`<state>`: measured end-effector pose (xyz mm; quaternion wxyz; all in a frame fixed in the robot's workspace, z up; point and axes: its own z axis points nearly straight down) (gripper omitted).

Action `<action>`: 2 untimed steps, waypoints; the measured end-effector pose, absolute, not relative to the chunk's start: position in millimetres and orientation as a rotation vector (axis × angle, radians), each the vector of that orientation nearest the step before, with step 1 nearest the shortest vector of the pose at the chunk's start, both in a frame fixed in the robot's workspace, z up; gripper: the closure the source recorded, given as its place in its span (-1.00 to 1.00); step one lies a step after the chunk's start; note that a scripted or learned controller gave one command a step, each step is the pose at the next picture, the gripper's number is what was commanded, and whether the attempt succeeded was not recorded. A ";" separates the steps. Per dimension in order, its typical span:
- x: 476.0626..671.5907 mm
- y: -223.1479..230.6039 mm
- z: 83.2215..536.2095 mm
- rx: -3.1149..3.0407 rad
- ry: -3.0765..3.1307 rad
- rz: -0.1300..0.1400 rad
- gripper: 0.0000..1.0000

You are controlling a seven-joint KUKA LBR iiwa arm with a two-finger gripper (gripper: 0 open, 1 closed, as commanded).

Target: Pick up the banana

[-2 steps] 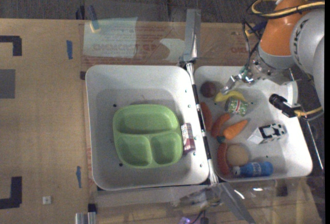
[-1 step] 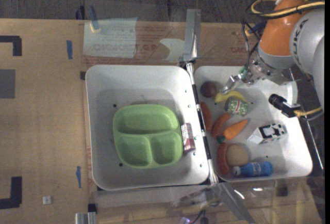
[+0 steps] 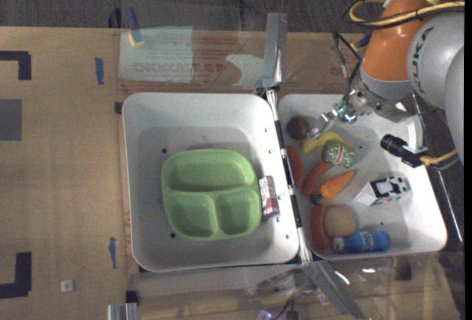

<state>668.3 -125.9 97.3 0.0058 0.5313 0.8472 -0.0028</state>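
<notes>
The banana [image 3: 321,141] is yellow and lies in the right bin [image 3: 420,226], near its upper left; a green and white round object [image 3: 338,154] covers part of it. My gripper [image 3: 338,115] hangs just above and to the right of the banana, below the orange wrist band [image 3: 391,46]. Nothing shows in its grasp.
Around the banana lie a brown round fruit [image 3: 297,127], a red sausage [image 3: 295,164], two carrots [image 3: 338,184], a tan ball [image 3: 340,221], a blue bottle [image 3: 365,242] and a black-and-white toy [image 3: 387,188]. The left bin [image 3: 147,127] holds a green divided plate [image 3: 212,192] and a small dark packet [image 3: 269,197].
</notes>
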 end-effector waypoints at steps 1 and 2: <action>668.6 -121.5 97.3 1.698 2.629 -0.009 -1.00; 667.9 -115.4 97.1 1.641 2.668 -0.012 -1.00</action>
